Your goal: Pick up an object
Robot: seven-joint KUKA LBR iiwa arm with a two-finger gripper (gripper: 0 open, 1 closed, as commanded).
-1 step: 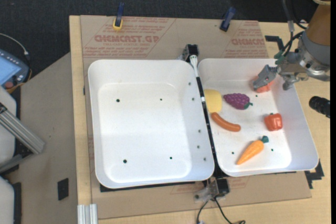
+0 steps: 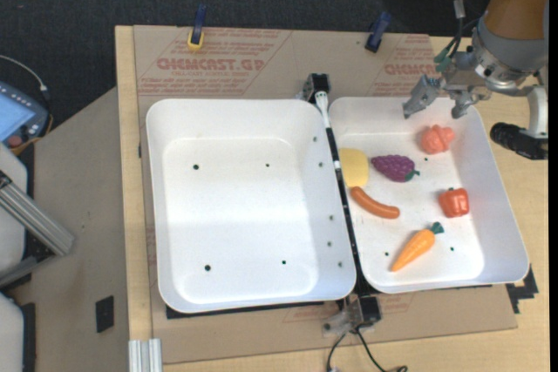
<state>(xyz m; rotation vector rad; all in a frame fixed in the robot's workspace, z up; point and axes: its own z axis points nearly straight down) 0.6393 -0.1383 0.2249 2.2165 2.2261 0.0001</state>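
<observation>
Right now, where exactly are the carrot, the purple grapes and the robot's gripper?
carrot (image 2: 412, 248), camera view, on the middle of its orange body.
purple grapes (image 2: 392, 166), camera view, on the middle of the bunch.
gripper (image 2: 438, 106), camera view, midway between its two open fingertips.
</observation>
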